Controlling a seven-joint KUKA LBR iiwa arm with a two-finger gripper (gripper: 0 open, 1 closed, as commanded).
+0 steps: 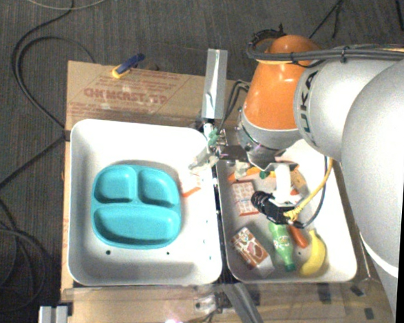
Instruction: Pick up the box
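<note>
Dark carpet with loose black cables surrounds a bench carrying a flattened cardboard sheet [131, 94] and two shallow white bins set side by side. In the left bin [78, 204] sits a turquoise divided plate [138, 205], with a small orange scrap [190, 188] near that bin's right wall. The right bin [340, 260] holds the clutter: a green bottle [282, 243], a banana [315, 253] against its near right corner, a small red patterned card [243, 195], and the box [250, 247], a brown-and-red carton lying flat near the bin's near left corner, its long axis running diagonally from the left wall toward the near edge.

Reaching in from the right, the grey arm's orange band hangs over the far edge of the right bin, and the gripper [213, 151] sits low at the shared wall between the two bins, toward their far side. Whether it is spread or closed cannot be told; nothing is visibly held.

So the box lies well toward the near edge from the gripper and slightly rightward, inside the right bin. Reaching it likely means travelling along that dividing wall toward the near edge, then turning the wrist to straddle the carton's short side.
</note>
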